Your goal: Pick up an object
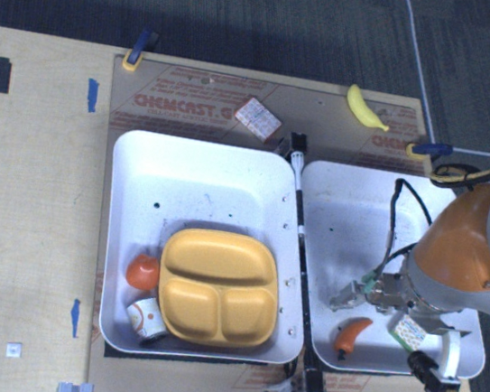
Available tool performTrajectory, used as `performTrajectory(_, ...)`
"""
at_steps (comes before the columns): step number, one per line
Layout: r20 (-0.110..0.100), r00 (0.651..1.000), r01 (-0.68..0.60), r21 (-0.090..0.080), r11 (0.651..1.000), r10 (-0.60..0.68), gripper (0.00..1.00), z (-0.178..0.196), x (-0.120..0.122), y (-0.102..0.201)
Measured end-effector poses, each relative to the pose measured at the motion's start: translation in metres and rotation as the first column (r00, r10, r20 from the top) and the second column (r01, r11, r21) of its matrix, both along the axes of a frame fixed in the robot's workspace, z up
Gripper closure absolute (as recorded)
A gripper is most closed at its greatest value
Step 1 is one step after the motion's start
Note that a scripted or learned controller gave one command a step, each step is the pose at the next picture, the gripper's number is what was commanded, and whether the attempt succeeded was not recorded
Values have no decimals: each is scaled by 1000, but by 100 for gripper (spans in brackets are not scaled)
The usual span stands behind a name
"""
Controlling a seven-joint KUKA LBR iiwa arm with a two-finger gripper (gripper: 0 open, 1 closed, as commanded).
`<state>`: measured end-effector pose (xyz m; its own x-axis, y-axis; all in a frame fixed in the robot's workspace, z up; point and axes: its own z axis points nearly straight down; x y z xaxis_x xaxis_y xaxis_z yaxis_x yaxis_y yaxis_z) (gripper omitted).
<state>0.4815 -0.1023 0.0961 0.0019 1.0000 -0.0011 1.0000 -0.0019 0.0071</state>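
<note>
My gripper [365, 295] hangs low over the right bin [335, 204], near its front half. It is open and nothing sits between its fingers. Just in front of it an orange carrot-shaped toy [351, 332] lies on the bin floor, apart from the fingers. To the right of the toy, partly under my wrist, lies a white bottle with a green label [424, 340]. The left bin [139, 175] holds a yellow divided plate [218, 285], a red-orange rounded toy [142, 271] and a small white and orange can [146, 316].
A yellow banana [366, 107] and a small patterned packet [258, 118] lie on the cardboard behind the bins. A black rail [298, 235] runs between the bins. A black cable [404, 214] loops over the right bin's back half.
</note>
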Motion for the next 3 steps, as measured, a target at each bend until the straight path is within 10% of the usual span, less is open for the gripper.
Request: performTrajectory(3, -4, 1000, 0, 1, 1000, 0, 0, -10, -1, 10)
